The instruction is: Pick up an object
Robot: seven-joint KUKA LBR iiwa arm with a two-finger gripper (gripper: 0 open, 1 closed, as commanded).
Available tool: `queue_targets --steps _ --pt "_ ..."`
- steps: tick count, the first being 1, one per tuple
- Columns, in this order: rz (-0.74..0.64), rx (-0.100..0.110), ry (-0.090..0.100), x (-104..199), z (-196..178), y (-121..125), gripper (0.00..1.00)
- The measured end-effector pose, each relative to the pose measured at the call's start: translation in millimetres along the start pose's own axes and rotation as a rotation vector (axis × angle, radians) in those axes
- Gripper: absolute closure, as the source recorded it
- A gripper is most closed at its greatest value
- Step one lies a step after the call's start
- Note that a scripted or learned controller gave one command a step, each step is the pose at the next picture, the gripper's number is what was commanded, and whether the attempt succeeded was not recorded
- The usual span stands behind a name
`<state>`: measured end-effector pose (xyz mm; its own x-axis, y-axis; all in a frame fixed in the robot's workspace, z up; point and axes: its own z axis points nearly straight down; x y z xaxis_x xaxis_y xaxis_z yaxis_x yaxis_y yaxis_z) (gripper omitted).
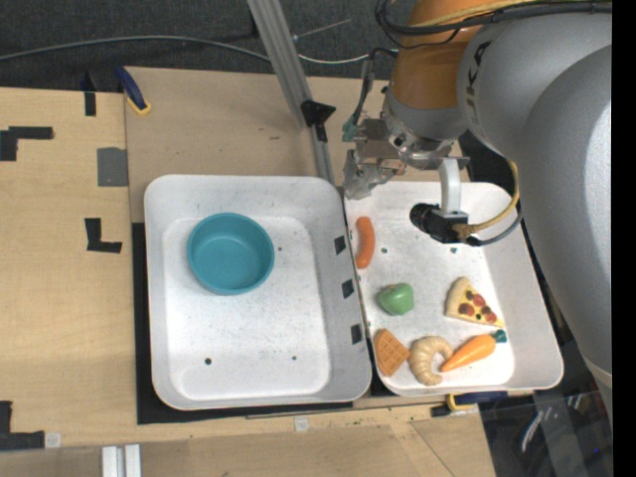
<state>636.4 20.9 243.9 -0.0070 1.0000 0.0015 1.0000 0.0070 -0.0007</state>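
Observation:
My gripper (362,179) hangs over the far left corner of the right bin (527,306), just beyond the far end of an orange sausage (364,241). Nearer the front lie a green pepper (397,298), a pizza slice (471,303), a carrot (467,352), a croissant (428,358) and a waffle piece (391,351). None of these touches the gripper. A blue bowl (232,252) sits in the left bin (169,356).
A slanted metal post (288,58) rises behind the wall where the two bins meet, close to the gripper. The large grey arm covers the right side of the right bin. A black part (437,220) of the arm hangs over that bin's far middle.

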Motion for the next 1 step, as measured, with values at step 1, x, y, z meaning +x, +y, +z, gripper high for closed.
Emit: queue_targets --steps 1 --pt "0.000 0.003 -0.001 55.3 20.2 2.5 1.00"
